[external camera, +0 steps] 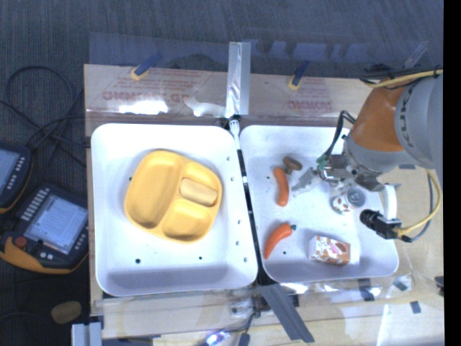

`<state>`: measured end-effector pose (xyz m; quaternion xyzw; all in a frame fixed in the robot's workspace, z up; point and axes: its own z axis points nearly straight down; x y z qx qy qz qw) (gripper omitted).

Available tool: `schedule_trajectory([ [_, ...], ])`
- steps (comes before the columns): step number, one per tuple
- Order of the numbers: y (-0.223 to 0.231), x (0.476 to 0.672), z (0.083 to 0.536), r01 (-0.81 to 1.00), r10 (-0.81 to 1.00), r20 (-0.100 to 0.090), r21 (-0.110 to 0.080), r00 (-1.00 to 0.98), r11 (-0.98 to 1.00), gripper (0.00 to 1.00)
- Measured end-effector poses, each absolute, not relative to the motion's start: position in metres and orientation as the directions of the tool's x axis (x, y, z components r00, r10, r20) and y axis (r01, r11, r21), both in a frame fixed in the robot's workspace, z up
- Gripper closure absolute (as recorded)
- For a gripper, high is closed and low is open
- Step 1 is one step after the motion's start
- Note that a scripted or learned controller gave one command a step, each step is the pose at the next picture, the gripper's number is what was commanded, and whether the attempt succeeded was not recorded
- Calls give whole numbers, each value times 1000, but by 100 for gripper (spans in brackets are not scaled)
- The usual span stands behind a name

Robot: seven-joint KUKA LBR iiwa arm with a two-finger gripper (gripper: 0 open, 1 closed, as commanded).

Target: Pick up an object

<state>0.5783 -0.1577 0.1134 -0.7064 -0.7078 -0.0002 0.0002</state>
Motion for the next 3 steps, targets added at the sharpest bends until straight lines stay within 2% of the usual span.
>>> schedule_trajectory([
  [1,-103,653,89,1000,1000,-3,8,-4,4,0],
  [2,-103,654,100,1000,1000,-6,10,-5,5,100],
  [3,-48,668,213,1000,1000,-2,-1,-3,3,100],
])
